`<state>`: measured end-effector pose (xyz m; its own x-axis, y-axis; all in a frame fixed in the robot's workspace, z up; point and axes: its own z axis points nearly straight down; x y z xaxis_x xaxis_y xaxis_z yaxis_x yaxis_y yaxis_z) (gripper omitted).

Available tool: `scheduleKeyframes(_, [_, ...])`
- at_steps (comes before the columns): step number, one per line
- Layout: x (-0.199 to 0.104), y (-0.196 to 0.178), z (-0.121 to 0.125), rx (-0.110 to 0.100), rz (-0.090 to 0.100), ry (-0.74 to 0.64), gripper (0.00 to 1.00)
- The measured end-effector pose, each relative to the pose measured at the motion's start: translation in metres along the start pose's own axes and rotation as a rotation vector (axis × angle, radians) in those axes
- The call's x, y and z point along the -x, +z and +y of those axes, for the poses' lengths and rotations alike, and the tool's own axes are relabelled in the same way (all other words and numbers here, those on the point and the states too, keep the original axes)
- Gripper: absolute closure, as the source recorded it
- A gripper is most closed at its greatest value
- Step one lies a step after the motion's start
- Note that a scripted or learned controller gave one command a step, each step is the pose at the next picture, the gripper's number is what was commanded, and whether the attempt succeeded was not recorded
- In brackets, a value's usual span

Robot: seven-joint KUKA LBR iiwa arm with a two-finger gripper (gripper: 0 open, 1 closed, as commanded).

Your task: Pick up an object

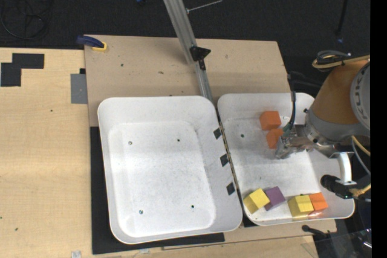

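Right bin, gripper low inside — orange block touching its tip

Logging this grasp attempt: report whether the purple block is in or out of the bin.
In: the purple block lies inside the right bin.

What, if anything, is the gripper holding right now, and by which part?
It cannot be told. The gripper is low in the right bin, against the lower orange block, but its tips blur together there.
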<state>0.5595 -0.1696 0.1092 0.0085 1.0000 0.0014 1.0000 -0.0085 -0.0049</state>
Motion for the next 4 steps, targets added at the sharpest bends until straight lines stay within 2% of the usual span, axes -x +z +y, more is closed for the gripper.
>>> scheduleKeyframes(1, [-0.009, -0.055, 0.005, 0.007, -0.001, -0.01, 1.0])
scheduleKeyframes(3, [-0.016, -0.147, 0.008, 0.008, -0.002, -0.01, 1.0])
scheduleKeyframes(4, [-0.067, -0.152, 0.02, 0.004, 0.001, -0.013, 1.0])
